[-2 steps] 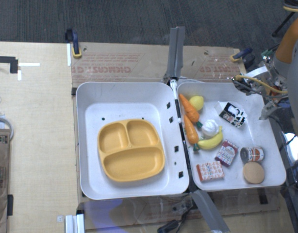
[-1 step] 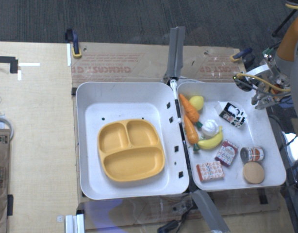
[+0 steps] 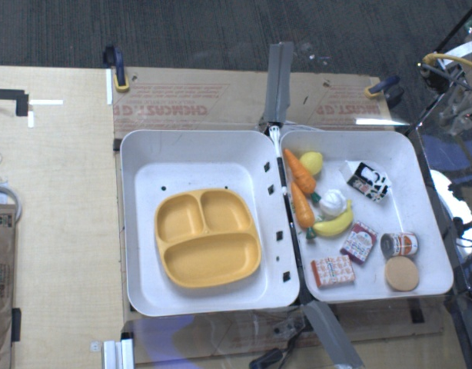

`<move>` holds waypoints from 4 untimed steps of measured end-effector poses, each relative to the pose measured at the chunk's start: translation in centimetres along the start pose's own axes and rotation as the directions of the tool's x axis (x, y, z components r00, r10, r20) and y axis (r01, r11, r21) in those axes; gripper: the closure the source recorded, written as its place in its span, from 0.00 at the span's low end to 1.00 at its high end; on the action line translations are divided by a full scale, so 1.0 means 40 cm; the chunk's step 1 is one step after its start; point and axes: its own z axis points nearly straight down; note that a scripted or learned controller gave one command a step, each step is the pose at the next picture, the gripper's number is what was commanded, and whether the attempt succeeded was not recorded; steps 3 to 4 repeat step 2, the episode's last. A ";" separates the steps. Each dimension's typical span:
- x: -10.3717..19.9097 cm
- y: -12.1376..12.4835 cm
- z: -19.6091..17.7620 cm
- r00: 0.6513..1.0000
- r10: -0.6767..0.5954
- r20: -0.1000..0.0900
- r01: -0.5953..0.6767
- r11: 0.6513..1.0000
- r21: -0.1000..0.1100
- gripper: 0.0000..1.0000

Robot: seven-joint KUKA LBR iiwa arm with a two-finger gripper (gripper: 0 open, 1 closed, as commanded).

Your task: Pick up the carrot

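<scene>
Lying across a pale wooden table: two white bins side by side. Sitting in the left bin: a yellow divided plate. Resting along the right bin's left wall: two carrots, the upper carrot beside a lemon, the lower carrot touching a banana. Cannot tell the state of the jaws.

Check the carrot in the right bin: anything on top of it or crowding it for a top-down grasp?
Nothing lies on top of the carrots, two orange ones end to end along the right bin's left wall. Crowding: lemon beside the upper one, white object and banana against the lower one. The wall side is tight too.
</scene>
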 end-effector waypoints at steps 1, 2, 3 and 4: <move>0.001 -0.001 -0.017 1.000 -0.004 0.005 0.004 1.000 0.001 1.00; 0.062 -0.109 0.042 1.000 0.000 0.001 0.000 1.000 0.001 1.00; 0.062 -0.109 0.042 1.000 0.000 0.001 0.000 1.000 0.001 1.00; 0.062 -0.109 0.042 1.000 0.000 0.001 0.000 1.000 0.001 1.00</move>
